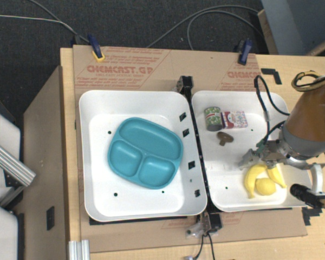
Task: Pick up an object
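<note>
In the right bin (227, 196) lie a yellow banana (253, 176) and a yellow lemon (266, 187), close together near the front right. My gripper (261, 156) hangs just above the banana's upper end, partly covering it. A green can (212, 118) and a red and white carton (236, 119) lie side by side at the back of this bin. Just in front of them sits a small brown object (225, 138).
A teal divided plate (145, 152) lies in the middle of the left bin (97, 188). A black divider with clips (193, 145) runs between the bins. Black cables (265, 104) loop over the right bin's back right corner. The arm (311, 121) covers the right bin's right side.
</note>
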Controlling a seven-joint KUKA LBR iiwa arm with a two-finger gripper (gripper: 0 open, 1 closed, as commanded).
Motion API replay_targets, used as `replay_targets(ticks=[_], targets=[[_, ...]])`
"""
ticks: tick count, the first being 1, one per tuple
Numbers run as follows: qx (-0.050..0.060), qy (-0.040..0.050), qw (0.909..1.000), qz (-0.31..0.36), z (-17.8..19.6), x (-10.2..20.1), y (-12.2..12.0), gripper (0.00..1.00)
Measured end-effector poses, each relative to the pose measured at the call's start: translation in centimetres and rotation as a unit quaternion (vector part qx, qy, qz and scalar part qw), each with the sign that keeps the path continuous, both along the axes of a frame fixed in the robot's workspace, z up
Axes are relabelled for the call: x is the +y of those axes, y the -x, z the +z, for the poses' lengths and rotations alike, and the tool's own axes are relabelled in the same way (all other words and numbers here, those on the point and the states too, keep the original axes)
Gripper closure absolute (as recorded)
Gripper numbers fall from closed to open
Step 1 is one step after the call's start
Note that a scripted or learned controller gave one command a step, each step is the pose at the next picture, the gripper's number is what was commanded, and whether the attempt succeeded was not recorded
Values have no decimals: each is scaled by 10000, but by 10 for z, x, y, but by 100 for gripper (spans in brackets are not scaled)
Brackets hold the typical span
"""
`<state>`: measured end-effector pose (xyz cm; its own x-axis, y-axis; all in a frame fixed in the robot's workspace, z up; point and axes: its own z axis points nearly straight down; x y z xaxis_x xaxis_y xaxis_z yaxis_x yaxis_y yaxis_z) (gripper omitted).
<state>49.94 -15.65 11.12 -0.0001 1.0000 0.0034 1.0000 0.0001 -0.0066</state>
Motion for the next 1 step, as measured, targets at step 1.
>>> replay_targets(ticks=[1], targets=[[-35, 8, 10000, -1, 14, 0, -2, 100]])
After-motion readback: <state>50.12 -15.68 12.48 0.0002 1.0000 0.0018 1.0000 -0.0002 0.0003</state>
